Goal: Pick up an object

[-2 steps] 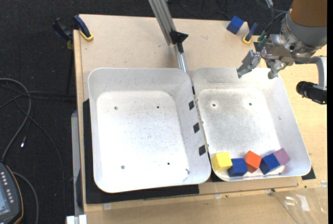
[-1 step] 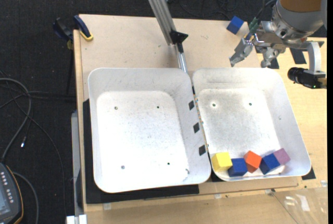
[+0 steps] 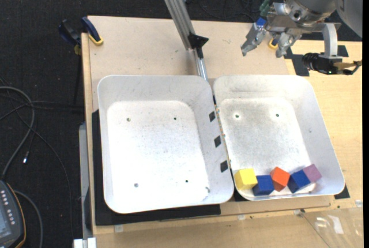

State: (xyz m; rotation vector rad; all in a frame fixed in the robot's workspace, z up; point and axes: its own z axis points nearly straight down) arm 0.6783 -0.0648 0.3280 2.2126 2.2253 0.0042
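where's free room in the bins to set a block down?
Left bin: its whole floor is bare. Right bin: bare from the far wall down to the blocks. Crowded at its near wall: yellow, two blue, orange, purple.

The arm reaches in from the right (orange band uppermost), its gripper (image 3: 266,45) spread apart, pointing down.

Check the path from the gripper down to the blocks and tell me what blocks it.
Nothing visible does. The gripper hangs open above the far edge of the right bin; the blocks are bunched along its near wall. Bare bin floor lies between. The blocks touch each other, so fingers may find little room.
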